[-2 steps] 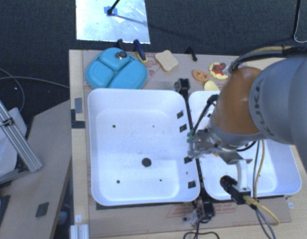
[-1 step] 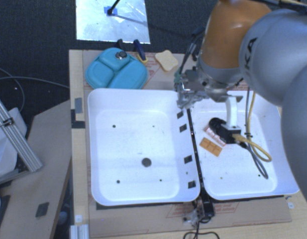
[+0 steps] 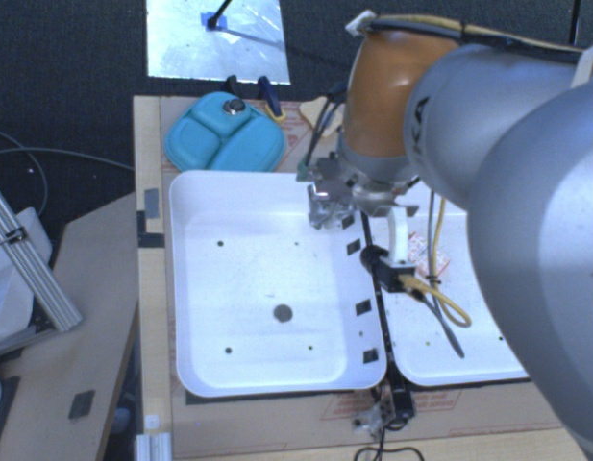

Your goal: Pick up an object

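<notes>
Speckled object lies near right bin's inner edge; gripper state cannot be told.

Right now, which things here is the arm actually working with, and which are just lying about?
For the job: gripper, left bin, small grey disc in it, right bin.
Lying about: teal divided container behind the bins, shiny sheet, metal rail at left.

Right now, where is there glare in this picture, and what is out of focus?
Camera view: glare on the shiny sheet at the top; the arm, close to the lens, is soft; the left bin is evenly lit and sharp, with a small dark disc clear on its floor.
</notes>
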Controlling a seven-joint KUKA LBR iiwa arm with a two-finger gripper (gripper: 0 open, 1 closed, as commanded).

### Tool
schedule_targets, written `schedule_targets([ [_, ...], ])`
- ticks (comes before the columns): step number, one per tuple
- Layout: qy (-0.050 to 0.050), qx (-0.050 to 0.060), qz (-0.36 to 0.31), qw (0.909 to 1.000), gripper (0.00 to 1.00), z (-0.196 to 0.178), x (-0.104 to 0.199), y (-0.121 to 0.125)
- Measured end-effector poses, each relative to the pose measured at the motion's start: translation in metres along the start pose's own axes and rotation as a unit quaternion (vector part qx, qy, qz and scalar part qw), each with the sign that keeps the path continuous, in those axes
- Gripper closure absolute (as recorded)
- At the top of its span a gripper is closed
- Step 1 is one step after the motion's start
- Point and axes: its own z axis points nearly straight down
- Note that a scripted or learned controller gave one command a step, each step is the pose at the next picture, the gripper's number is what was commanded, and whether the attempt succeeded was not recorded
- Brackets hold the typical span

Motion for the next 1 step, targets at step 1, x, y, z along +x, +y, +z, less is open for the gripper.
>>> schedule_targets([
  [1, 0.0, 0.003, 0.003, 1.0, 1.0, 0.0114, 0.0009, -0.1076],
])
